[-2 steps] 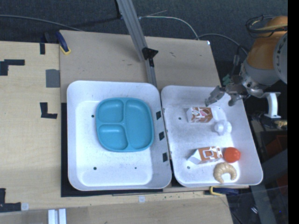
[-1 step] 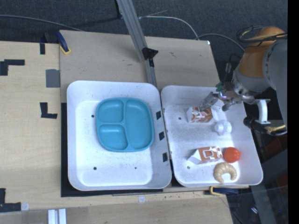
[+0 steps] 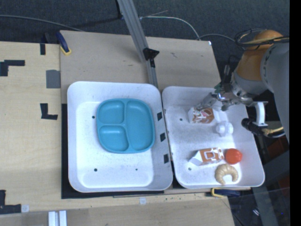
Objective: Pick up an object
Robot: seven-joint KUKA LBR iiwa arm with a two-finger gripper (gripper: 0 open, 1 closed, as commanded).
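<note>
My gripper (image 3: pixel 215 102) hangs over the far part of the right bin (image 3: pixel 249 147), its two fingers spread open with nothing between them. Just below its left finger lies a small brown-and-white carton (image 3: pixel 202 115). A white lump (image 3: pixel 223 127) rests to the carton's right. Nearer the front are an orange-and-white carton (image 3: pixel 208 156), a red tomato (image 3: pixel 233 155) and a croissant (image 3: pixel 227 173).
The left bin (image 3: pixel 80 140) holds a blue divided plate (image 3: pixel 125 125). A grey metal bar (image 3: pixel 136 29) slants in from the top and ends at the bins' far edge. The arm's orange band (image 3: pixel 256 55) and grey body stand at the right.
</note>
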